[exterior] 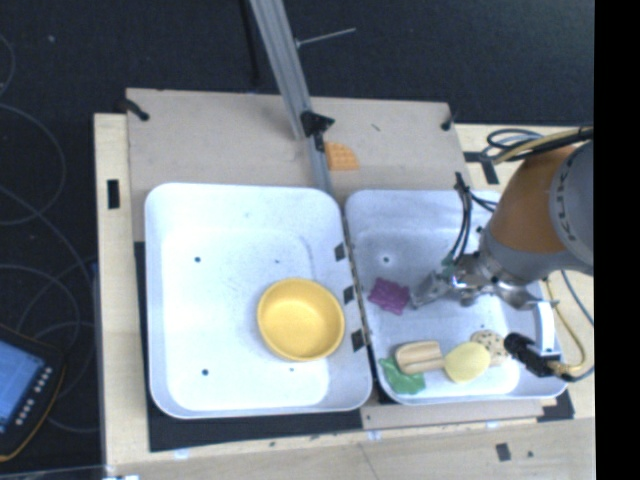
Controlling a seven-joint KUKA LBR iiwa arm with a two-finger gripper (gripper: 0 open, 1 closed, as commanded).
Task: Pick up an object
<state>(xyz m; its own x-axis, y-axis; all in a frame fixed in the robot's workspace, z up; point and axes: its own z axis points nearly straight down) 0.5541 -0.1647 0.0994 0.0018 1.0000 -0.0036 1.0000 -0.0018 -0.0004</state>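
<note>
Camera view: the gripper (pixel 432 290) is being held low inside the right bin (pixel 400 218), with the arm (pixel 535 218) being reached in from the right. Whether the jaws are wide or narrow honestly can't be told from here, since the tip is being blurred into the grey metal. Nothing is being seen between them, so no hold is being claimed.

The closest candidate is the purple block (pixel 388 295), which is being left just beside the tip, on its left. Along the front wall of that bin, a tan roll (pixel 417 356), a yellow lump (pixel 466 362), a green scrap (pixel 402 378) and a speckled ball (pixel 487 342) are being crowded together. A yellow bowl (pixel 300 319) is being kept alone in the left bin (pixel 200 228).

Probably the block is being lined up. For a clean grab, the tip should be centred over it and lowered straight, so it isn't being nudged toward the divider. The crowded front row is best being avoided.
</note>
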